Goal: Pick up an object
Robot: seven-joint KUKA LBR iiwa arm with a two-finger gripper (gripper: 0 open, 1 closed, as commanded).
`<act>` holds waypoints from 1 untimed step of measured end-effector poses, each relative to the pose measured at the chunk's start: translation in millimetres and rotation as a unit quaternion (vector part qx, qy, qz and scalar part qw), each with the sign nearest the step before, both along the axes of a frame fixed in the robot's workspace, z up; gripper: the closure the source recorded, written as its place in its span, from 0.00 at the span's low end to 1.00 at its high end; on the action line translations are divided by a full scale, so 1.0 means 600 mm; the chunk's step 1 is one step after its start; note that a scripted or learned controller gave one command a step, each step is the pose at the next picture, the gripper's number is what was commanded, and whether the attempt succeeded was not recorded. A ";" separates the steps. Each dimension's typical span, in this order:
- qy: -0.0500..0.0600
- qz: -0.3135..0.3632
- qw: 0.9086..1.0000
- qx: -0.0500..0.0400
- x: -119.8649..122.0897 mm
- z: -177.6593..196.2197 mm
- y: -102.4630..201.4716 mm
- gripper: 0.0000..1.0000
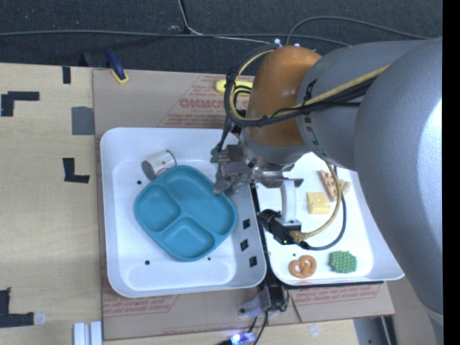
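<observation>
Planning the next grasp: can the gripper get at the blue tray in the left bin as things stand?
Probably yes. The gripper hangs over the blue tray's upper right rim, and nothing lies on the tray. The small metal cup sits off its upper left corner, out of the way. A flat, wide tray may be hard to grip.

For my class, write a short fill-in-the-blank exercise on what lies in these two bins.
1. The blue divided plate lies in the ____ bin.
2. The plate has ____ compartments.
3. The small metal cup lies on its ____.
4. The pretzel sits beside a ____ round object in the right bin.

Missing words: left; three; side; green
</observation>
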State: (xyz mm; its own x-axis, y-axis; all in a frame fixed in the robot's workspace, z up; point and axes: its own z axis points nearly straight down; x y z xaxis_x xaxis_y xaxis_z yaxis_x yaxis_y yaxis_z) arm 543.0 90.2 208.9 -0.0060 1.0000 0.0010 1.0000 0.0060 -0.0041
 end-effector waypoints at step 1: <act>-0.001 -0.002 1.000 -0.001 0.001 0.001 -0.005 0.00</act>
